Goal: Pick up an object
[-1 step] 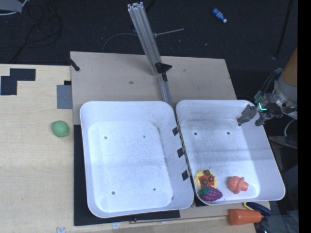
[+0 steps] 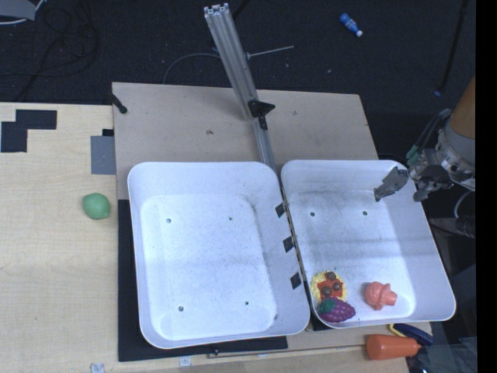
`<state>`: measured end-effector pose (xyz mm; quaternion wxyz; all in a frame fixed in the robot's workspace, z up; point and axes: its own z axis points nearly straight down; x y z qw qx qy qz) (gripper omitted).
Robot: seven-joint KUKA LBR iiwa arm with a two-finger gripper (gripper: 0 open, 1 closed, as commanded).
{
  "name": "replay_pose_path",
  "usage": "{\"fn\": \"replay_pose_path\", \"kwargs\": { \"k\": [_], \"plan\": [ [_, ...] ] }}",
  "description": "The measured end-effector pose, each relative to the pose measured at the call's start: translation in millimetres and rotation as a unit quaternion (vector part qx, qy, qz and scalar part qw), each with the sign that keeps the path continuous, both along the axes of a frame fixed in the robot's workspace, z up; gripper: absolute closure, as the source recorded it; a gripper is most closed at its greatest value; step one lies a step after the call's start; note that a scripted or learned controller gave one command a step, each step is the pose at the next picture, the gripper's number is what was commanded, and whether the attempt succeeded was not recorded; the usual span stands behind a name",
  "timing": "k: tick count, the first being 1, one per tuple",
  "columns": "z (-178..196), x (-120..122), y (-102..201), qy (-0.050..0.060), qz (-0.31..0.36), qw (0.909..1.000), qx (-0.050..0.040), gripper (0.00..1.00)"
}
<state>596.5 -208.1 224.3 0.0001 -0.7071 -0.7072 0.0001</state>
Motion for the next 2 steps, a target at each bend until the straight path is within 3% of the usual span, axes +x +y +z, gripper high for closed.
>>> {"fn": "replay_pose_path", "kwargs": {
  "k": [2],
  "plan": [
    [-105,4,-1,0.003,0.001,1.0,0.0008,0.0]
  ]
}}
